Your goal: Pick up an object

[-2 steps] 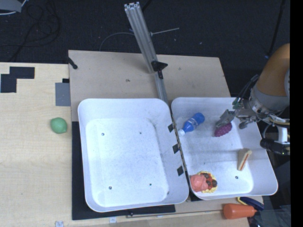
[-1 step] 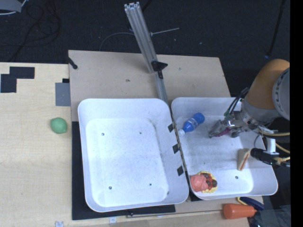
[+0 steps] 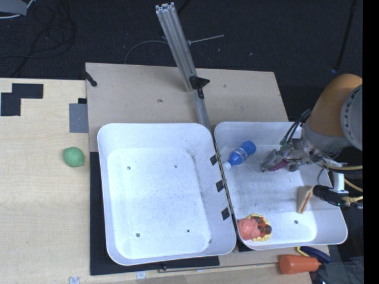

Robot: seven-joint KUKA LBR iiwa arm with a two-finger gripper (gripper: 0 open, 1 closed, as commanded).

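- Nearest us, we see an orange thing [image 3: 299, 263] lying outside the right bin [image 3: 331, 232].
- We see a blue bottle [image 3: 240, 154] in that bin, left of the gripper [image 3: 278, 163].
- We cannot tell if the claw is open.

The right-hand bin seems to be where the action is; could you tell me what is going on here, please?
A grey arm with an orange band reaches in from the right, its gripper low over the right bin. Nothing is visibly held. A blue bottle lies just left of the gripper, apart from it. A red and yellow object sits at the bin's near edge and a wooden stick toward its right side.
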